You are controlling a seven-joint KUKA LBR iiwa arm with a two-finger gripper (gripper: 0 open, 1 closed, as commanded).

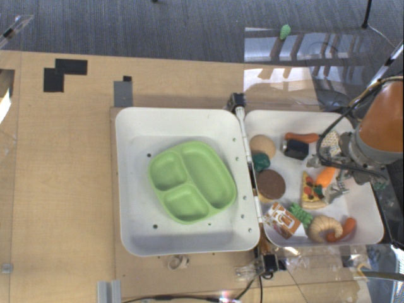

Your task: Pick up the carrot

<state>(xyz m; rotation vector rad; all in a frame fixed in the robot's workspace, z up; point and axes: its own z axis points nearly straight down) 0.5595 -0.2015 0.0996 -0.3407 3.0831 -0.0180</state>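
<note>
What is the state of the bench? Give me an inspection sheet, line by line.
Surface: wooden bench bearing a left bin and a right bin.
Job's things: carrot in the right bin, beside a pizza slice.
Clutter: green divided plate in the left bin; croissant, brown disc and carton in the right.
Grippers: hand right at the carrot; grasp cannot be judged.
Cables: black cable at the arm; wires at the front edge.
Surroundings: grey carpet.
</note>
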